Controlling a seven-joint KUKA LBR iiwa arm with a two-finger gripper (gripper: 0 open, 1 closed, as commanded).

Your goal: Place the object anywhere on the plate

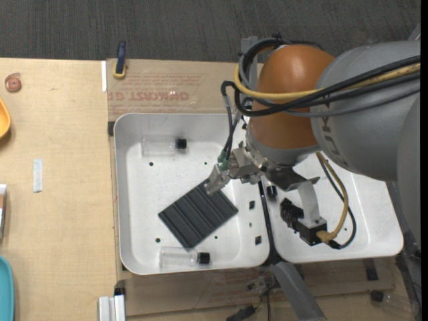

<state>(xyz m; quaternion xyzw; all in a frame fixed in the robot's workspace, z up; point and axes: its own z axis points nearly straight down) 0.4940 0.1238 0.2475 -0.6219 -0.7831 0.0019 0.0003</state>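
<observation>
The dark ribbed plate (198, 216) lies flat and askew in the left bin (130, 179); it looks stiff, light, thin; the pincer (217, 179) hovers at its upper corner, spread I cannot tell.

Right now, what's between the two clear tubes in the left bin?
The dark ribbed plate lies tilted between the upper tube and lower tube, touching neither, per the camera view.

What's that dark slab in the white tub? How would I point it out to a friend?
Find the left shallow white bin. Near its middle lies a flat, dark grey ribbed rectangular plate, turned at a slant. The small clear tubes with black caps near the bin's walls are far smaller and see-through.
</observation>
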